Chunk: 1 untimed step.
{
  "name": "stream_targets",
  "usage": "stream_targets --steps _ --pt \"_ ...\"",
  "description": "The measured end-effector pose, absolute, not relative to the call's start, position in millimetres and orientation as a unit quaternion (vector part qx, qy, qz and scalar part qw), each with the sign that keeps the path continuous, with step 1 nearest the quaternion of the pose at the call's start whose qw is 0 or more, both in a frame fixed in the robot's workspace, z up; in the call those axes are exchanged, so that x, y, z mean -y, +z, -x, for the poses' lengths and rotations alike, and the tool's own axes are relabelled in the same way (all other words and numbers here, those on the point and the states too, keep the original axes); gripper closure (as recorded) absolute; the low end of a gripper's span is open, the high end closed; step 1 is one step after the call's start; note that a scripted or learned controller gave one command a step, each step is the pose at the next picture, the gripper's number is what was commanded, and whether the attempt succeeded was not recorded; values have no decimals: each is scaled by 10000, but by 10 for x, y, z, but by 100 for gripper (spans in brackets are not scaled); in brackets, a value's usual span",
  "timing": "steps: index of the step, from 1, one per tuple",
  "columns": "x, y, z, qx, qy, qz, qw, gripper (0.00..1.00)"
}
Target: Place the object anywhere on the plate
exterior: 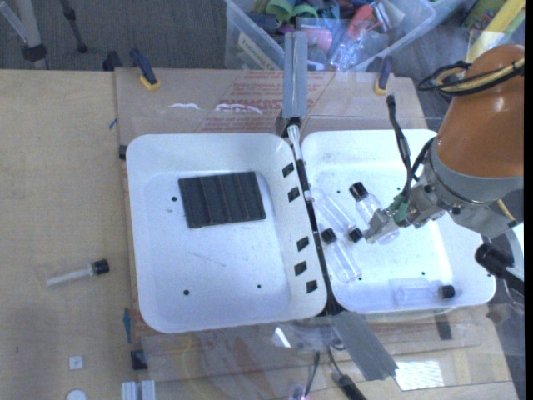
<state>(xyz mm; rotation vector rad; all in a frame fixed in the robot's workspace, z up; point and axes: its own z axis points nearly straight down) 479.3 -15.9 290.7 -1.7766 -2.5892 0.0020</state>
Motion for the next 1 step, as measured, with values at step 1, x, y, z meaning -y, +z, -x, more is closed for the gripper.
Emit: stream_targets --steps 1 --pt "-455 3019 -4794 6754 4 7375 -1 100"
